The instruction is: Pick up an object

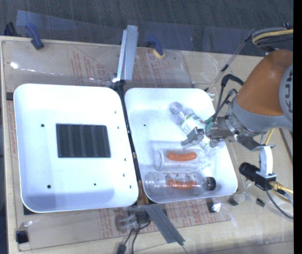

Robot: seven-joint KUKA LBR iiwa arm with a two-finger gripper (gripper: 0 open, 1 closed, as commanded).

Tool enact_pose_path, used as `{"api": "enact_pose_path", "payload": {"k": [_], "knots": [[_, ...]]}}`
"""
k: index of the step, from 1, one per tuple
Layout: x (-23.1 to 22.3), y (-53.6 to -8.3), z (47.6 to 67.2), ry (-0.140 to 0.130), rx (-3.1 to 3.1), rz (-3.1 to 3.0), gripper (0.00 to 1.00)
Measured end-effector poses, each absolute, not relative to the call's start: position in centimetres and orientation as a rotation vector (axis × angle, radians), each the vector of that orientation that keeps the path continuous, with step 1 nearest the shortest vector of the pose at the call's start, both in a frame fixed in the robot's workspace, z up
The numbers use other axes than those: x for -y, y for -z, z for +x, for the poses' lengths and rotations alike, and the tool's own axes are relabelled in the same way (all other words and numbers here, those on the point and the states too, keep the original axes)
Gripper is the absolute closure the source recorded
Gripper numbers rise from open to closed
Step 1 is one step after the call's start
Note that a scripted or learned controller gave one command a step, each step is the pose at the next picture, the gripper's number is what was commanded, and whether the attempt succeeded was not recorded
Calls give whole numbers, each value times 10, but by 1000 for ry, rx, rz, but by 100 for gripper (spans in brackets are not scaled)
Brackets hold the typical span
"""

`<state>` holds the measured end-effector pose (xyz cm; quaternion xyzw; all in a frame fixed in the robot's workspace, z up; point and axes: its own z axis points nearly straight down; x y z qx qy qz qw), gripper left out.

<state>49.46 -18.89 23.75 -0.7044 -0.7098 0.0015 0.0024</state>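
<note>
The hand (200, 135), grip state unclear, is hovering at the right bin's (140, 142) three o'clock over light, slippery clear bottles (185, 116), best pinched mid-body.

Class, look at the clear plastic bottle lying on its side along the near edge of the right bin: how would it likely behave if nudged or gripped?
The clear bottle lies on its side, so a nudge would probably roll it. It looks thin-walled and mostly hollow, so likely light and apt to dent under a squeeze. Its smooth, glossy surface may slip from the end effector.
</note>
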Motion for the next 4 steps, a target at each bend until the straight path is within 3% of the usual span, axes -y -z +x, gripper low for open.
{"api": "enact_pose_path", "payload": {"k": [1, 2, 3, 4], "knots": [[193, -179, 531, -4, 2496, -1898, 0], [209, -181, 561, -2, 2576, -1799, 0], [210, -181, 613, -1, 2591, -1776, 0], [210, -196, 550, -2, 2653, -1680, 0]]}}
